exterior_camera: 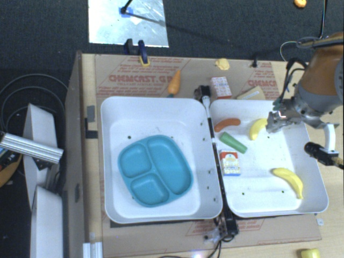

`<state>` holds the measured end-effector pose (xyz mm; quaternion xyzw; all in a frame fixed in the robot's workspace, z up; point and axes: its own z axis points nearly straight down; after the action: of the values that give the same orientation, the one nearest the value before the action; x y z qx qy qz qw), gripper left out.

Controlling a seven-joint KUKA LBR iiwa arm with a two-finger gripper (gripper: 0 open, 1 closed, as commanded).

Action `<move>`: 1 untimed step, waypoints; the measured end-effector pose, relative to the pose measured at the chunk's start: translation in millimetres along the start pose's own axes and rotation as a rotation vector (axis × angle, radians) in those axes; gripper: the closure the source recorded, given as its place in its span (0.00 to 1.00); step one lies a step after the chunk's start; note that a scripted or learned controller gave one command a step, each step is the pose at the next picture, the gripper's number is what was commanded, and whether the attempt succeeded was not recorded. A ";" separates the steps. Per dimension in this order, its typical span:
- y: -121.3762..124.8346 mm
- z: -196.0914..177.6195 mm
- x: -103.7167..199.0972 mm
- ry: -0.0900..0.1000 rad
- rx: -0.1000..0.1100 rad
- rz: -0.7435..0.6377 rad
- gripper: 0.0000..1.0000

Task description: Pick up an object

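Camera view, progress: judged early; nothing is seen lifted, every object lies on a bin floor
Camera view, gripper (pixel 273 123): low over the right bin's far right part, just beside the yellow piece (pixel 258 128); whether it touches that piece is unclear
Camera view, jaws: cannot tell if they are spread or closed, the wrist hides them
Camera view, what is left: a grasp and a lift, likely of the nearest object
Camera view, right bin (pixel 317 198): shallow white tray, smooth, rounded corners, holding all the loose objects
Camera view, candidates: banana (pixel 288 179), curved, glossy yellow, near the front right; green block (pixel 233 142), slanted stick shape; orange sausage (pixel 227 124), rounded and smooth; small card box (pixel 230 163), flat, printed red and white
Camera view, left bin (pixel 110 144): same white tray, carrying a blue divided plate (pixel 155 169) with three compartments, matte plastic look
Camera view, bench (pixel 134 77): brown printed cardboard under both bins
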<state>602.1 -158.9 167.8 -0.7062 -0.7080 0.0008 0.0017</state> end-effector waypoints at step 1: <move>3.1 0.0 -1.4 -0.002 -0.006 0.000 0.00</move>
<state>605.2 -160.3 167.8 -0.7062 -0.7080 -0.0006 -0.0010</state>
